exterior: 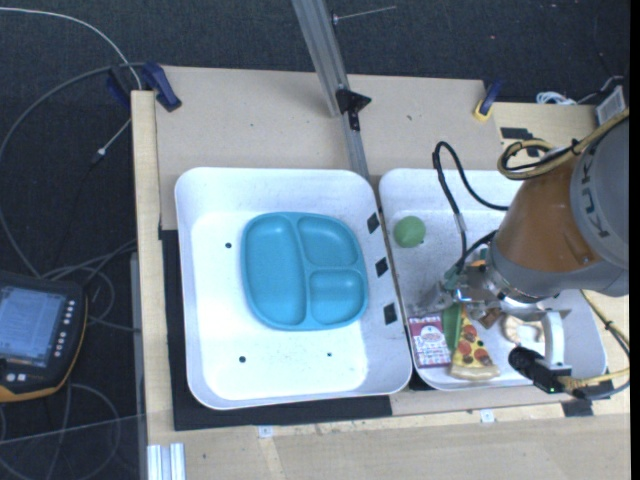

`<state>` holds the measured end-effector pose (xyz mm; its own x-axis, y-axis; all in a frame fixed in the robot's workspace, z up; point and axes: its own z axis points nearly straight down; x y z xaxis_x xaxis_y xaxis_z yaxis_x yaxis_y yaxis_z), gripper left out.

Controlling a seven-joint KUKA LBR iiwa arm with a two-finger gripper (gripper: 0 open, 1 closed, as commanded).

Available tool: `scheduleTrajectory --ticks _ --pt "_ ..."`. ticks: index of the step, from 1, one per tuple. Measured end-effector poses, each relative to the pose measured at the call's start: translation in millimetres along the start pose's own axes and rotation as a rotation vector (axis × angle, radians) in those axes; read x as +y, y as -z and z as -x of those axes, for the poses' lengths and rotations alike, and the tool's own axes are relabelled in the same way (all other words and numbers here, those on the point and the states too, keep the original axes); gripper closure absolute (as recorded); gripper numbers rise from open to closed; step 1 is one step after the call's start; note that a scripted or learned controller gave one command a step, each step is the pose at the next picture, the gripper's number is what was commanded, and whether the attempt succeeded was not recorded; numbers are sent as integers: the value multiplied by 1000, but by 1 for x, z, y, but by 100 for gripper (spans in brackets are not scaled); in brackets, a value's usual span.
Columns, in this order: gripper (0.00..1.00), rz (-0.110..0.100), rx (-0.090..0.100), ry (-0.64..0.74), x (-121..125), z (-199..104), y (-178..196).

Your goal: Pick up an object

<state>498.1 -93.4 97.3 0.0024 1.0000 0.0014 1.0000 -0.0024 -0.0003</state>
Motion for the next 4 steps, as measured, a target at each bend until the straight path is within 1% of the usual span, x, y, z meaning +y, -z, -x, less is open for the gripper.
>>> scheduleTrajectory --ticks 1,2,3,4 --pt "0 6 -1 2 3 0 -2" --pt "100 2 0 2 1 -1 6" --pt "100 7 -2 3 0 2 69" --pt "100 8 -2 5 6 -7 118"
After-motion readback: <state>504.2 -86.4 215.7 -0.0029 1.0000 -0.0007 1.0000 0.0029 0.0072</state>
